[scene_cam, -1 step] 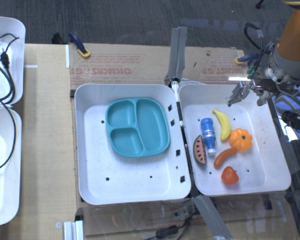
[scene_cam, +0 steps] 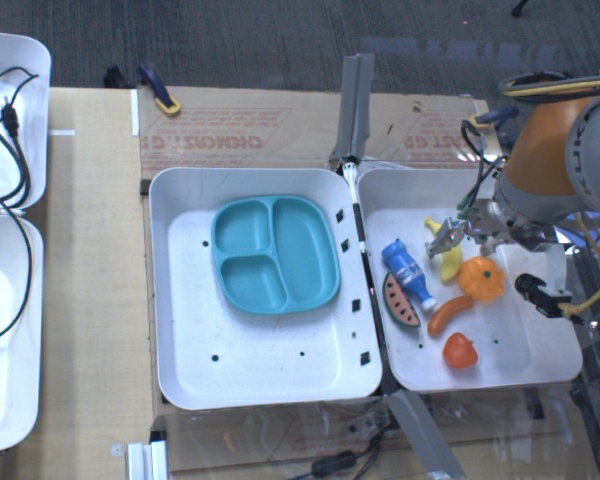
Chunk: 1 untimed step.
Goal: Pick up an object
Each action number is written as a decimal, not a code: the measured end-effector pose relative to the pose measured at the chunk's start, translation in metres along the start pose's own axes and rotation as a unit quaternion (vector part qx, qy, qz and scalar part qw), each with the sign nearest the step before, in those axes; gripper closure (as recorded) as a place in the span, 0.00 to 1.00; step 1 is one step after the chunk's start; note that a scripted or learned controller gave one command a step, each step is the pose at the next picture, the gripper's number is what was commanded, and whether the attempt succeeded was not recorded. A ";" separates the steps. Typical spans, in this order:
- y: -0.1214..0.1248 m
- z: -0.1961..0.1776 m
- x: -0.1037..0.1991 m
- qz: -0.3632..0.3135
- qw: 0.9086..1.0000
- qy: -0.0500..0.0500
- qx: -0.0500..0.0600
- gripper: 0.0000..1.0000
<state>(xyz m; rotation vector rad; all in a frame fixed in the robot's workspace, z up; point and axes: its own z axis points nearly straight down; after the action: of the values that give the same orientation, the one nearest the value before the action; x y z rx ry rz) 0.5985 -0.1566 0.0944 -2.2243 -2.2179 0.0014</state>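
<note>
Camera view: gripper [scene_cam: 458, 230] hangs over yellow toy [scene_cam: 446, 260] near right bin's [scene_cam: 550, 368] far edge; finger state indeterminate. Recommend centring over it, clear of toy pumpkin [scene_cam: 481, 279].

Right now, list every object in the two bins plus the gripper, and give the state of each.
teal divided plate: flat in the left bin, upright
blue bottle: lying on its side in the right bin
watermelon slice: lying flat beside the bottle
orange pumpkin: resting on the bin floor
orange carrot: lying flat
red pepper: resting alone
yellow toy: under the gripper
gripper: low over the yellow toy, grasp unclear
</note>
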 end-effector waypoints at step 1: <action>0.000 -0.009 -0.001 0.002 1.000 0.000 -0.001 1.00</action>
<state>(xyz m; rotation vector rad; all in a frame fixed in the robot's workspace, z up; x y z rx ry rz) 0.5986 -0.1579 0.1039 -2.2300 -2.2139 0.0009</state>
